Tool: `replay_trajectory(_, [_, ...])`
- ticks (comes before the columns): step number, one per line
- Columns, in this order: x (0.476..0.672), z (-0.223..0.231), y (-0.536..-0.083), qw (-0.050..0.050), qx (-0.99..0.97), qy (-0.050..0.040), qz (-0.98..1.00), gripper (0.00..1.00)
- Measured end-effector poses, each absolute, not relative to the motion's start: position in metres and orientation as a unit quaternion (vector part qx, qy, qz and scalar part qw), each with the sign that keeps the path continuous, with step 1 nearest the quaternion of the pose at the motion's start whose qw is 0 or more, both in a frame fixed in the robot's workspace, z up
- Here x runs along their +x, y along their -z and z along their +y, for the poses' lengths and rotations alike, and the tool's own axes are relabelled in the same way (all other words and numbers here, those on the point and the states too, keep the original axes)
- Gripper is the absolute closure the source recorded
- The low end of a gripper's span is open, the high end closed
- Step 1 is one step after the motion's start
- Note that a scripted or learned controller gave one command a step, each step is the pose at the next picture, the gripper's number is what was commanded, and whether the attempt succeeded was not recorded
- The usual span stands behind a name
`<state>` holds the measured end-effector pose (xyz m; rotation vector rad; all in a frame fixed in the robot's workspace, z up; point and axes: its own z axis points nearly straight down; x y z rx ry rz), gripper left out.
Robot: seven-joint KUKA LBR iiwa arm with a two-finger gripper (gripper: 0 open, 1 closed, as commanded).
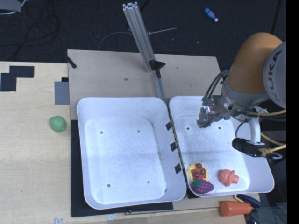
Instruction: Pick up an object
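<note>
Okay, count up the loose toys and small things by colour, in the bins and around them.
Green: 1, ball on the bench
Yellow: 1, toy in the right bin
Purple: 1, right bin
Pink: 1, right bin
Orange: 1, outside it
Blue: 1, on the floor
Total: 6

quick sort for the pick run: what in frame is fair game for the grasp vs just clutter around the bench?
In play:
- gripper, over the right bin
- yellow toy, in that bin's near corner
- purple toy, touching the yellow one
- pink toy, beside them

Lying about:
- green ball, on the bench left of the bins
- orange object, outside the right bin's near rim
- blue object, on the dark floor
</note>
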<state>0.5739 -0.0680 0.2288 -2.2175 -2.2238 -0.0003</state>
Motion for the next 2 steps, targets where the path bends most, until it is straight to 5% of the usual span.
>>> replay_trajectory(1, [0.549, -0.020, -0.228, 0.001, -0.706, 0.0001, -0.708, 1.00])
replay_trajectory(2, [0.548, 0.033, -0.230, 0.001, -0.706, 0.0001, -0.708, 1.00])
